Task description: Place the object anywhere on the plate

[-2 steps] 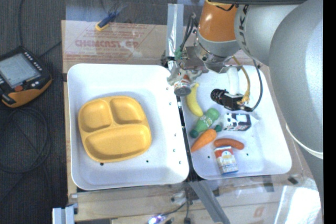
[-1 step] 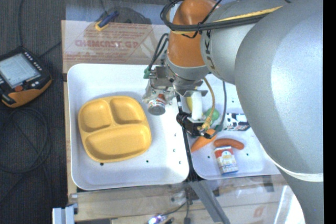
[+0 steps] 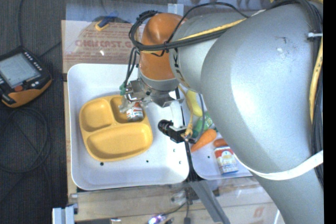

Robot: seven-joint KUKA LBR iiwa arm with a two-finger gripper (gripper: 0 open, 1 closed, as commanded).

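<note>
The pincer (image 3: 131, 105) hangs over the plate's (image 3: 113, 131) upper right compartment with a small can (image 3: 135, 112) at its tips; whether it pinches the can I cannot tell. The yellow plate lies in the left bin (image 3: 94, 176). Right of the plate, a carrot (image 3: 203, 139) and a bottle (image 3: 227, 159) lie in the other bin.

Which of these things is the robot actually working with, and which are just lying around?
In the job:
plate
small jar, at the plate's upper right compartment
gripper, right above the jar

Lying about:
carrot
banana
can
handheld controller
</note>
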